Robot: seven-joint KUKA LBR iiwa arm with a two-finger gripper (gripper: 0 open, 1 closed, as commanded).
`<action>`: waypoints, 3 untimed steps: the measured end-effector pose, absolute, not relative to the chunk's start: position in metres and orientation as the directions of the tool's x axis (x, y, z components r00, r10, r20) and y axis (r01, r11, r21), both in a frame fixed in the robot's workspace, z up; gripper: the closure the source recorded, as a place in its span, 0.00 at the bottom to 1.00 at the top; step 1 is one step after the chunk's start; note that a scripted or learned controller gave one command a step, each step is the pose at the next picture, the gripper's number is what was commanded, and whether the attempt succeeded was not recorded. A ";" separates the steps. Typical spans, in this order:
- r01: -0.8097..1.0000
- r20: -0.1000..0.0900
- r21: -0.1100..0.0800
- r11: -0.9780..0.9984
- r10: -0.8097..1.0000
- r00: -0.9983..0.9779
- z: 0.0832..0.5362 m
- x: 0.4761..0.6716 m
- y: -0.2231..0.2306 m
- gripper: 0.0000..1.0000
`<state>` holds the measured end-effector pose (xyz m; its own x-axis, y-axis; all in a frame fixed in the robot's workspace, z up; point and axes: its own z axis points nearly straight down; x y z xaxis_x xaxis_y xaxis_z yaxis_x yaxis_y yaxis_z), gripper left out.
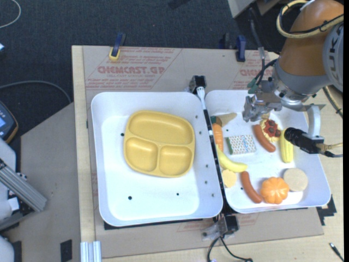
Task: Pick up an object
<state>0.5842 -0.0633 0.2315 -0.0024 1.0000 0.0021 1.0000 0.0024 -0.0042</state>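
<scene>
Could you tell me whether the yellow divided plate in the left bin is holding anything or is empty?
Empty. All three compartments of the plate show bare yellow, and the toy food lies in the right bin.

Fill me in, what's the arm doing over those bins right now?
The grey KUKA arm with the orange band reaches in from the right, with its pincer low over the back of the right shallow white bin. That bin holds toy food: a yellow banana, two red sausages, an orange pumpkin, a yellow corn cob and others. Nothing visibly sits in the pincer. The left white bin holds a yellow three-compartment plastic plate, untouched.
</scene>
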 end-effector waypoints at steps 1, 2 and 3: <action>1.000 0.002 -0.004 0.002 1.000 -0.002 0.225 0.568 -0.038 1.00; 1.000 0.001 -0.004 -0.001 1.000 0.001 0.216 0.557 -0.036 1.00; 1.000 0.000 0.000 0.001 1.000 -0.001 0.215 0.561 -0.029 1.00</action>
